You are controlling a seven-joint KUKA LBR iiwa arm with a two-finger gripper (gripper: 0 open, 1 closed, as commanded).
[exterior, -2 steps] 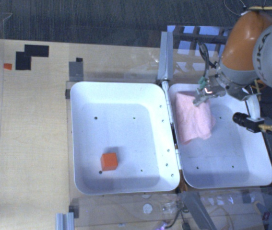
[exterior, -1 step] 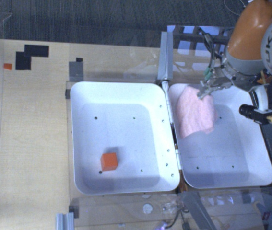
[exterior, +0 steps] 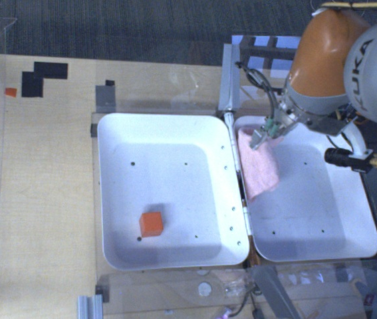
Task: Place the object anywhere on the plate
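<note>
Black blocks [exterior: 42,78] (plus a small orange marker [exterior: 10,92]) lie on the bench [exterior: 35,198].

Orange block [exterior: 151,224]; pink cloth [exterior: 258,168]; white bins [exterior: 168,128].

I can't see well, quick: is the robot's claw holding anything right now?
Gripper: over the pink cloth in the right bin; whether it is open, closed or holding anything cannot be told.
</note>
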